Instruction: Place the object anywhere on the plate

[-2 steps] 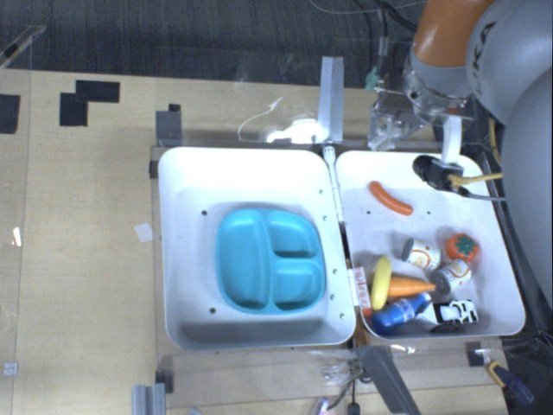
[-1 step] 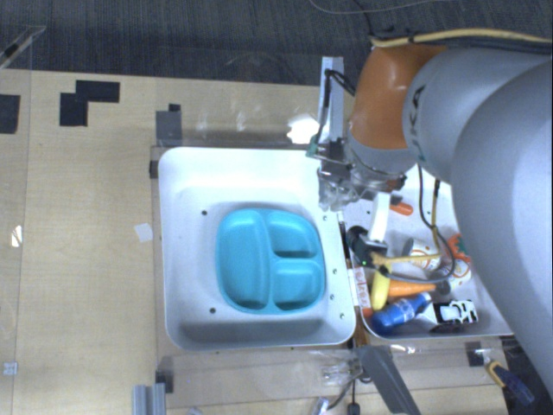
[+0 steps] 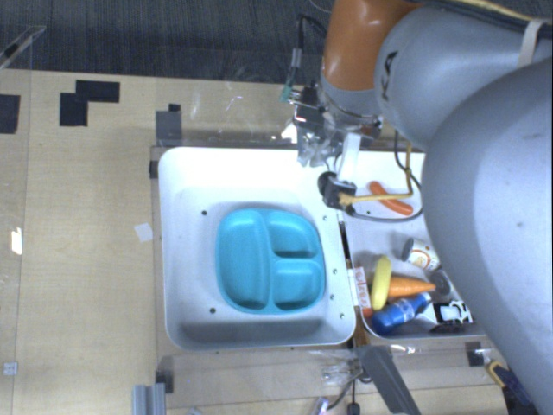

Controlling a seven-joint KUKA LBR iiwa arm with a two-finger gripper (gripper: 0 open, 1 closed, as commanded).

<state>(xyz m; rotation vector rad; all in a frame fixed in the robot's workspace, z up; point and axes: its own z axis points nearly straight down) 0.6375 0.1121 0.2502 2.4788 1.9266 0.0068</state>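
A blue plate with three compartments lies in the middle of the left white bin. Nothing rests on it. My gripper hangs over the far right corner of the left bin, near the wall between the two bins and apart from the plate. I see nothing held beneath it. In the right bin lie several small things: a red sausage, a yellow piece, an orange carrot and a blue bottle.
A small white cup-like thing and a black and white item also lie in the right bin. The big grey arm covers much of that bin. Black marks sit on the bench at far left.
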